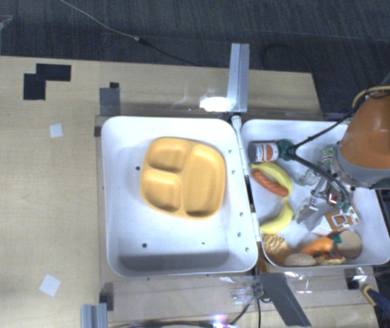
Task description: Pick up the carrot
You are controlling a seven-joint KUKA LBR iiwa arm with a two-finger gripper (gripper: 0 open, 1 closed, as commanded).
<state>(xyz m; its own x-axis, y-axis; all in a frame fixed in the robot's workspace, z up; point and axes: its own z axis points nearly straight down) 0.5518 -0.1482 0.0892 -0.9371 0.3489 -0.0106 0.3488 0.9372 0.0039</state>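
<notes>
The carrot [320, 244], small and orange with a bit of green at one end, lies near the front edge of the right bin [381, 244], among other toy food. My gripper [313, 210] hangs over the middle of that bin, a little behind and to the left of the carrot, close to the banana's lower tip. The carrot lies apart from the gripper on the bin floor. The arm's orange band [373, 139] fills the bin's right rear corner.
A banana [281, 195], a hot dog [269, 182] and a small bottle [267, 152] sit along the right bin's left side. A cookie [274, 243], a tan bread piece [300, 259] and a small carton [342, 219] crowd the carrot. The left bin [123, 238] holds a yellow divided plate [183, 177].
</notes>
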